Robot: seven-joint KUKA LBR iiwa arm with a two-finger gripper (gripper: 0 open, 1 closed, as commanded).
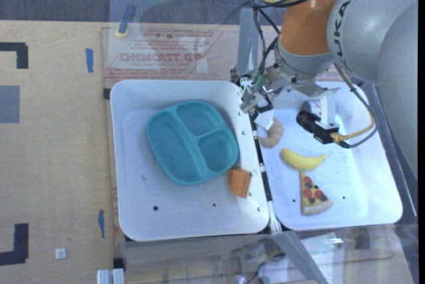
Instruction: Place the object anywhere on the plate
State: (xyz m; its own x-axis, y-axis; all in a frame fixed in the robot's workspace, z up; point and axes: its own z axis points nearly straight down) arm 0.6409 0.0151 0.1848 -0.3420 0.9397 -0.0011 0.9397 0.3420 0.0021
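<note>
The bench [53, 143] is a light wooden surface with black and blue tape marks toward its left edge. Two shallow white bins sit side by side on it.

The left white bin [133, 210] carries a teal plastic plate with three compartments [192, 141], lying flat in the bin's middle and slightly toward its far edge. A small orange block [240, 182] rests on the bin floor just beside the plate's near right corner, close to the bin's right wall. Whether the block touches the plate cannot be determined.

The right white bin [372, 203] carries three items. A tan curved piece resembling a pastry [271, 135] lies near the bin's left wall, toward the far edge. A yellow toy banana [303, 158] lies near the bin's middle. A triangular toy pizza slice with red topping [312, 195] lies nearer the bin's near edge, just beside the banana.

The grey arm with an orange band [312, 10] reaches in over the far edge of the right bin. The claw [255, 93] hangs over the dividing walls between the two bins, directly above the tan piece. Its state cannot be determined from this view.
</note>
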